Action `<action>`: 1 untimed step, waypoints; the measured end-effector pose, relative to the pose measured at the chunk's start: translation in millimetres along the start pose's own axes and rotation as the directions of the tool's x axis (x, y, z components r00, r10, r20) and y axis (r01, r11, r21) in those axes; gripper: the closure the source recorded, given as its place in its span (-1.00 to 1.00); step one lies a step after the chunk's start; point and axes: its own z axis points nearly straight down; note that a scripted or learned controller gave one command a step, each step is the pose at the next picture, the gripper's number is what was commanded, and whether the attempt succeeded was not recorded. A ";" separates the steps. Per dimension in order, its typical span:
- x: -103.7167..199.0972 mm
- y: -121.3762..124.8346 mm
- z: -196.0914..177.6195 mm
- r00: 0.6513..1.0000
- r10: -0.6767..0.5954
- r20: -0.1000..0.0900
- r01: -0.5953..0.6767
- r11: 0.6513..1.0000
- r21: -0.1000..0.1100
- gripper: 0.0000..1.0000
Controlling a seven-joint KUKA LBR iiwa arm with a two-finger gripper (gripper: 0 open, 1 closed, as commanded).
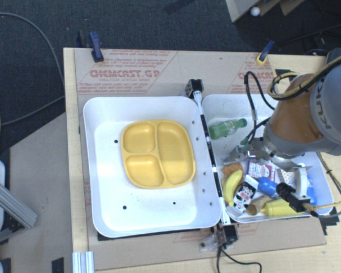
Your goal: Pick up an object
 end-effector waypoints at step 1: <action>-48.3 90.0 -21.9 1.000 -0.003 -0.008 0.003 1.000 0.027 -1.00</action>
